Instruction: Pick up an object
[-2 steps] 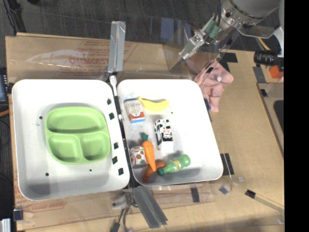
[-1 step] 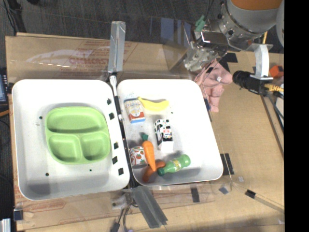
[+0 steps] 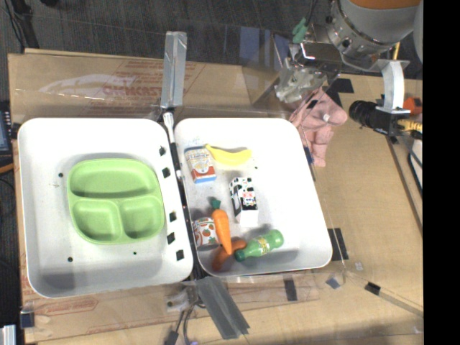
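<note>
Pink cloth [image 3: 316,124] hanging from pincer [image 3: 300,86], above bin's [image 3: 305,214] corner

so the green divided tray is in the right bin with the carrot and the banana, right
Not quite. The camera view shows the green divided tray alone in the left bin. The carrot and the banana are in the right bin.

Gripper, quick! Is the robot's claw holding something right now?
Gripper: shut on the pink cloth, which hangs from it above the right bin's far corner.
</note>
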Robot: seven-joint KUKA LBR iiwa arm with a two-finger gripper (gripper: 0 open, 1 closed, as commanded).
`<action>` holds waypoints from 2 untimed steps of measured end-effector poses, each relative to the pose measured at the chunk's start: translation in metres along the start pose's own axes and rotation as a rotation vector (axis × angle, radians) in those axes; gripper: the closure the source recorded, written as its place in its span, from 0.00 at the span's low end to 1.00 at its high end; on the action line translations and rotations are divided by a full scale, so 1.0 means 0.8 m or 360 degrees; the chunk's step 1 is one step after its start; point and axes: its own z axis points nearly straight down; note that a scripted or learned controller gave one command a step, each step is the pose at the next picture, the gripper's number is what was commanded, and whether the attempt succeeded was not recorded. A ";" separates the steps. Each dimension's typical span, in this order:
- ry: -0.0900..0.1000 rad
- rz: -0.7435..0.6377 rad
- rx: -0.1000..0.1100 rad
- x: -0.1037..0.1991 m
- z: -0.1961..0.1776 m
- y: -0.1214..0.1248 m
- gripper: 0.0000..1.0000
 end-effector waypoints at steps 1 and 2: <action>0.0004 0.0809 -0.0005 -0.016 0.044 -0.067 1.00; 0.0000 -0.0676 -0.0012 0.017 0.062 -0.085 1.00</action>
